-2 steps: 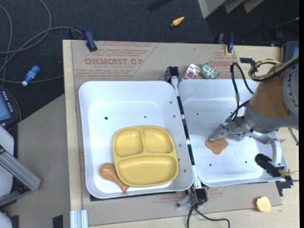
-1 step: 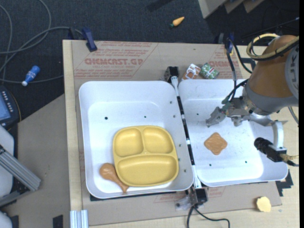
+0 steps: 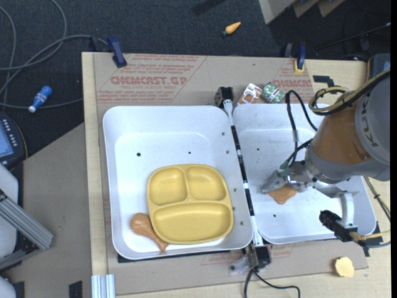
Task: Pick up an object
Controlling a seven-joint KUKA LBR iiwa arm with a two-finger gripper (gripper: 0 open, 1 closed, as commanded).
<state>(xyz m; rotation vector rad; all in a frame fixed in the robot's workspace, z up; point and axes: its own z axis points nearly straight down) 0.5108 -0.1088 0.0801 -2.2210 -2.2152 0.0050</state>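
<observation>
A small orange-brown object (image 3: 285, 195) lies on the floor of the right bin (image 3: 273, 135), near its middle. My gripper (image 3: 277, 182) hangs low right over it, touching or nearly touching its upper left edge, and the arm covers part of it. In the left bin (image 3: 124, 135) a yellow divided plate (image 3: 188, 203) sits at the front. An orange drumstick-shaped toy (image 3: 146, 228) lies against the plate's front left corner.
The arm's grey and orange body (image 3: 347, 141) covers the right bin's right half, with a black cable looping above it. Small wrapped items (image 3: 262, 94) lie on the bench behind the bins. A yellow piece (image 3: 343, 266) lies at the bench's front right.
</observation>
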